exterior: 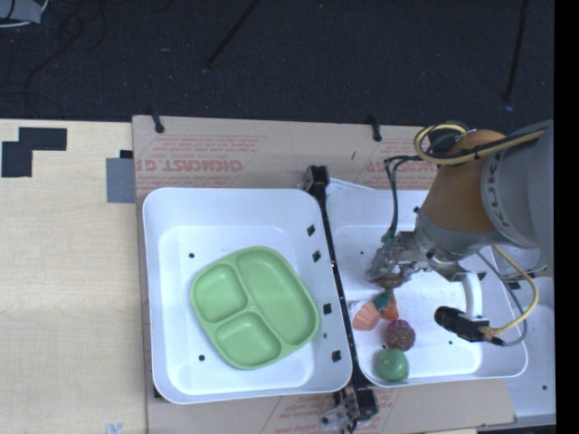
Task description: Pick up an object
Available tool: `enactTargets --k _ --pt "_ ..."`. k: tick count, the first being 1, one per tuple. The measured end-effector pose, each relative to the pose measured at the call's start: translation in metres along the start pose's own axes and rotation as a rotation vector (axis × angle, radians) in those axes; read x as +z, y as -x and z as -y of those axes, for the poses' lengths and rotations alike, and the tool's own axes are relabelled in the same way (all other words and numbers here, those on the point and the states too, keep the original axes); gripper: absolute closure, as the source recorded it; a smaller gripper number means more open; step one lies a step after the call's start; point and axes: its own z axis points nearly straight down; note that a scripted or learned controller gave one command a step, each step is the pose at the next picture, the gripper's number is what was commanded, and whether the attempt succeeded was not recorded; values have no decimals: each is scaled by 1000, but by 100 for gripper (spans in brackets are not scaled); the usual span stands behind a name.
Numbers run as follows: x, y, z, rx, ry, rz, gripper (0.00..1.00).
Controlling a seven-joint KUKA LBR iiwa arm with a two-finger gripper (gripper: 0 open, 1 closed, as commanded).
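Observation:
My gripper (384, 281) hangs low over the right bin (507, 364), its tips just above a small orange and red toy with a green tip (388, 306). Next to that lies a pale orange piece (365, 316). A dark maroon ball (399, 335) sits a little nearer the front, and a green ball (392, 365) rests by the bin's front wall. The arm's body hides how the fingers stand.
The left bin (172, 242) holds a light green divided plate (253, 306). A black divider rail (330, 269) runs between the two bins. The right bin's far and right parts lie under the arm.

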Motion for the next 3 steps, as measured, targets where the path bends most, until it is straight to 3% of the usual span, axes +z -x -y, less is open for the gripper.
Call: enactTargets --k 3 --pt "-142 3 -9 -6 8 2 100"
